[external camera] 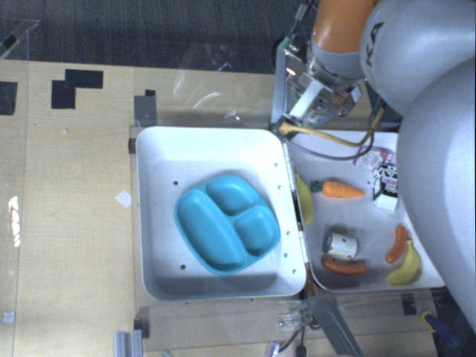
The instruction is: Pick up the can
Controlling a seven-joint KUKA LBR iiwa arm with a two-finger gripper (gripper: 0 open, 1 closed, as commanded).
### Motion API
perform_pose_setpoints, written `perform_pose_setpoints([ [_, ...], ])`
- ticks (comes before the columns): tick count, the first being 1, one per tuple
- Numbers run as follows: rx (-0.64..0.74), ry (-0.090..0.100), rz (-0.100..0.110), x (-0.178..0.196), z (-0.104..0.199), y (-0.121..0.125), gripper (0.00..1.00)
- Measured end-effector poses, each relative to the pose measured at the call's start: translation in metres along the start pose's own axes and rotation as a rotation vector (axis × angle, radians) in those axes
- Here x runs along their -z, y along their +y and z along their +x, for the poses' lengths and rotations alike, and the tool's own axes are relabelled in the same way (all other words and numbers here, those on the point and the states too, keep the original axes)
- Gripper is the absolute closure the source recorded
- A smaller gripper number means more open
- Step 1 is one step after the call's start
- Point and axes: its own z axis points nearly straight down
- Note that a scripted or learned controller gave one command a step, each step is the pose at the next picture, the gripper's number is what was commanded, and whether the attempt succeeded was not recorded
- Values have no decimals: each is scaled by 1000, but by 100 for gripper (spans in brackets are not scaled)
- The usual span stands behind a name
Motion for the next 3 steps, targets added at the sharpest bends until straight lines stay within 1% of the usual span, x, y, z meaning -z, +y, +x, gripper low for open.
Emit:
perform_pose_setpoints([
  [1, -44, 3, -3, 125, -17, 42, 100],
  [2, -74, 1, 0, 62, 53, -13, 100],
  [3, -155, 5, -1, 136, 133, -94, 100],
])
